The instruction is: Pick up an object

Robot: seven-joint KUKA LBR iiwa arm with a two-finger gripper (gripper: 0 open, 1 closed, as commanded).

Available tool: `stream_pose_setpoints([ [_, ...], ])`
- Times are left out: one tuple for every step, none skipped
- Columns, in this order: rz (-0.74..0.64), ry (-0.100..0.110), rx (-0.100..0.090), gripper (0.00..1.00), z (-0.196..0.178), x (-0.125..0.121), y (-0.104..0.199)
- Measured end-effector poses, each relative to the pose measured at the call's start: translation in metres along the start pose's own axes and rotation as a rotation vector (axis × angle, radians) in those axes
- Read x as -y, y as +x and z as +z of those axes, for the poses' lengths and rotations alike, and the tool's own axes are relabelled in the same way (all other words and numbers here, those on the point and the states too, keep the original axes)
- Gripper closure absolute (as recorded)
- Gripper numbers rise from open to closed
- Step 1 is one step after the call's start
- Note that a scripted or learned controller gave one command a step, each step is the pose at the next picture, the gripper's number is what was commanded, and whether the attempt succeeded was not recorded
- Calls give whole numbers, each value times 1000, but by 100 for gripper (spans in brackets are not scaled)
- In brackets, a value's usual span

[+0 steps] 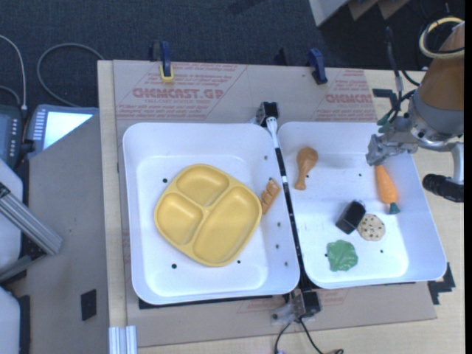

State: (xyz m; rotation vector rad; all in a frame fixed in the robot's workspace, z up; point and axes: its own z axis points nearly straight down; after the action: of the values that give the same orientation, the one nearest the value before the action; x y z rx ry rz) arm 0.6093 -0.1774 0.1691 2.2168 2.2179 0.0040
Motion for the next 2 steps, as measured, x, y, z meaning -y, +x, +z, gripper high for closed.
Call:
stream_pose_setpoints([
  [-1, -1, 0, 100, -45, -1, 4],
  [-1, -2, 0, 100, -100, -10, 11],
])
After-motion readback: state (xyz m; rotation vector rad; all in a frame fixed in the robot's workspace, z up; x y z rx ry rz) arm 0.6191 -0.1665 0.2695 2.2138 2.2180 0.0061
